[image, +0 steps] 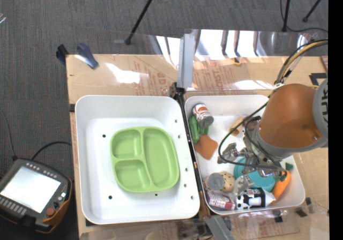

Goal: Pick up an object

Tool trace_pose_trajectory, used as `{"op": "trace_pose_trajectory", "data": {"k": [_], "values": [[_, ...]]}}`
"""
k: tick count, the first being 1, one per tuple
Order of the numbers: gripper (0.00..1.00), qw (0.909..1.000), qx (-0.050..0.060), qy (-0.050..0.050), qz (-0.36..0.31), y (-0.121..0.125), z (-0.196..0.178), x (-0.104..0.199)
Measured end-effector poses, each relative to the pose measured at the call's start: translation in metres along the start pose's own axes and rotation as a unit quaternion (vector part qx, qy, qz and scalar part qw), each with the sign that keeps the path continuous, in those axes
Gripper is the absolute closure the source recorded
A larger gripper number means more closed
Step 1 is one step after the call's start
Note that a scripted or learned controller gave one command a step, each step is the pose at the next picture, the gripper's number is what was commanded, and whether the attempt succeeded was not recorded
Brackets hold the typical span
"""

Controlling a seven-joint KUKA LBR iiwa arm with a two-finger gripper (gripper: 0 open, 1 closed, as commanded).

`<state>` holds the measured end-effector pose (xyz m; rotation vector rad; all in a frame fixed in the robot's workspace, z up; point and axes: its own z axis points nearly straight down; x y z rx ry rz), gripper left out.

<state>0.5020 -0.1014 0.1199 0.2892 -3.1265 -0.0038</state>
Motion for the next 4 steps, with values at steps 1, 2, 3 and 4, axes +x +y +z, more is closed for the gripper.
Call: {"op": "trace_pose_trajectory", "data": {"k": [1,2,3,4], "values": [[0.0,0.9994,0.0,0.0,0.035,-0.028,0.035,-0.094],[0.0,0.997,0.002,0.023,0.073,-0.023,0.039,-0.129],[0.0,0.9996,0.001,-0.001,0.027,-0.091,0.033,-0.098],[1.0,0.9997,0.0,-0.001,0.026,-0.09,0.024,-0.1]]}}
